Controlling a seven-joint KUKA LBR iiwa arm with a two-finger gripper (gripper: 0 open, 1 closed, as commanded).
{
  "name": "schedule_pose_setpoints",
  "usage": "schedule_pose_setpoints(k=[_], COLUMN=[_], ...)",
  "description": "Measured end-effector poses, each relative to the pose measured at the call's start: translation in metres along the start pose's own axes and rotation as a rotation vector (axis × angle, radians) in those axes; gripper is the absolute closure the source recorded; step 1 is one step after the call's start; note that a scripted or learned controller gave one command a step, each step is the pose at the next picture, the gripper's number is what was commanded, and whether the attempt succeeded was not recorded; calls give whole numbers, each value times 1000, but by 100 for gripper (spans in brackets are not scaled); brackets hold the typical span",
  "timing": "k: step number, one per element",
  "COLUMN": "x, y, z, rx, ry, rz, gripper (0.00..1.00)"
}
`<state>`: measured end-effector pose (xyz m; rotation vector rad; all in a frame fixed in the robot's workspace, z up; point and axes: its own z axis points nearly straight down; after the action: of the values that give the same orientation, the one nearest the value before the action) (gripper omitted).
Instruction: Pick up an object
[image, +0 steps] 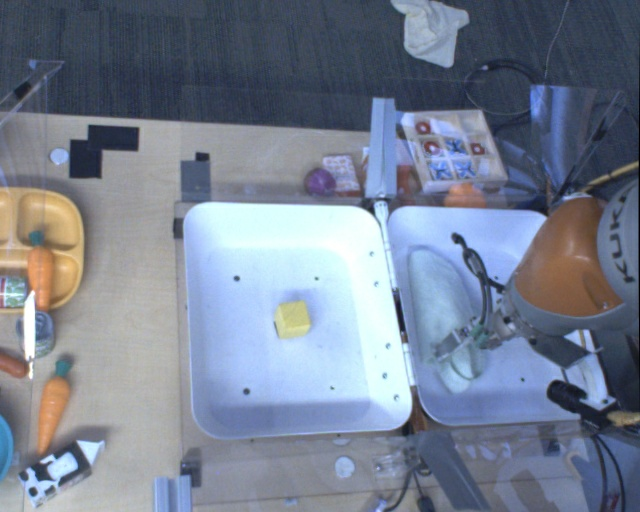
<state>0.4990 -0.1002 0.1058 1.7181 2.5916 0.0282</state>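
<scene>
Overhead view of the surface (130, 300) with two white bins. A yellow block (293, 319) lies near the centre of the left bin (230, 400) — well apart from the end effector (455, 350), which sits low in the right bin (520, 400) over a pale oblong object (435, 290); its state cannot be told.

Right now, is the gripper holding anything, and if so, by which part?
It cannot be told. The gripper is down in the right bin, over a pale flat object, but the view does not settle any hold. The yellow block lies untouched in the left bin.
</scene>
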Motion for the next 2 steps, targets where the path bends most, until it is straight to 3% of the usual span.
schedule_pose_setpoints(k=[1,2], x=[9,8], y=[-2,3], z=[13,0], rx=[12,2], ry=[4,-1], rz=[41,39], gripper=[0,100])
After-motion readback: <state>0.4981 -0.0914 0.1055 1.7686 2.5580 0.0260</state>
